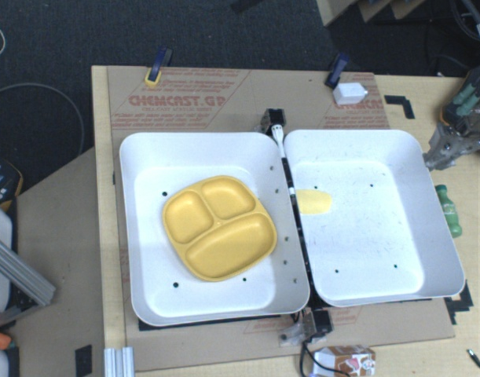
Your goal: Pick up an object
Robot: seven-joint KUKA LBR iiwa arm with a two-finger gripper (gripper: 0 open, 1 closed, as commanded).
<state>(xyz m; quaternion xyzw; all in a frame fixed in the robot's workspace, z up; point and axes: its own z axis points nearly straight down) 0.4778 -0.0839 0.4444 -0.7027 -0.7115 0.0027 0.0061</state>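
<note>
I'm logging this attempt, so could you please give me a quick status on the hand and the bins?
Hand at right bin's right rim, holding nothing visible. Yellow divided plate in left bin; small yellow piece in right bin. Nothing in the way.

Cardboard sheet [224,100] w/ red print, blue clamps [156,66] at back edge.

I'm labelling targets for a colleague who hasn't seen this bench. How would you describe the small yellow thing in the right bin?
Find the two white bins; take the right bin. The small yellow piece lies flat at its left edge, beside the divider. Unlike the big yellow divided plate next door, it is small and plain.
</note>
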